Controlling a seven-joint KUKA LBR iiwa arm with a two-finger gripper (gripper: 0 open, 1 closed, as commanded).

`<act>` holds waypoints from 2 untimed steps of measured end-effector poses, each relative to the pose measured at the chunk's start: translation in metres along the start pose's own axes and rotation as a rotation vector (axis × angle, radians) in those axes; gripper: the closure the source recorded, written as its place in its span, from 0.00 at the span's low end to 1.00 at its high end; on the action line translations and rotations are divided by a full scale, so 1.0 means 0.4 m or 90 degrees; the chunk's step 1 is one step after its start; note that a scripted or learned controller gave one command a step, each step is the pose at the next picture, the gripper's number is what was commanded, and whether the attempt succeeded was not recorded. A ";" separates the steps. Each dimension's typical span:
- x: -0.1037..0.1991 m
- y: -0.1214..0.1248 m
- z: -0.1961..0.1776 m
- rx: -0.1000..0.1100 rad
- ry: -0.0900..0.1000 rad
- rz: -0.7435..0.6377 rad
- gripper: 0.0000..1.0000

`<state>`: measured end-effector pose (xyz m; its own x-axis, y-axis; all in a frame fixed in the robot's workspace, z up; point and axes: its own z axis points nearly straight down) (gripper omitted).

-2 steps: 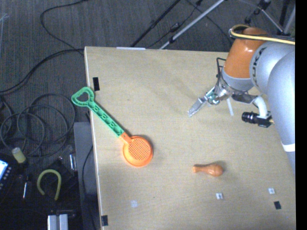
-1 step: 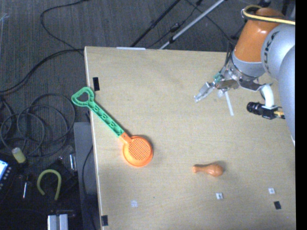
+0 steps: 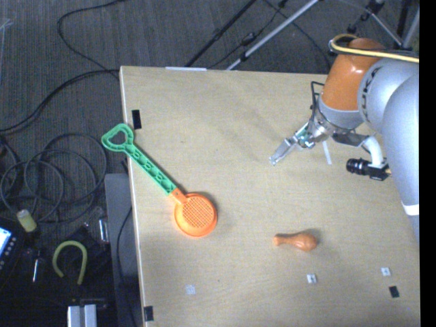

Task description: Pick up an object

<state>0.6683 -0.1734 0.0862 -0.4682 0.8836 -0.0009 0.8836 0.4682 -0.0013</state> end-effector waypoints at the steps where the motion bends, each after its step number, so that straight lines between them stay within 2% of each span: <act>1: 0.001 0.003 -0.026 -0.002 -0.001 0.000 1.00; 2: 0.001 0.003 -0.026 -0.002 -0.001 0.000 0.00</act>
<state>0.6693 -0.1724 0.0968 -0.4682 0.8836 -0.0020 0.8836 0.4682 0.0023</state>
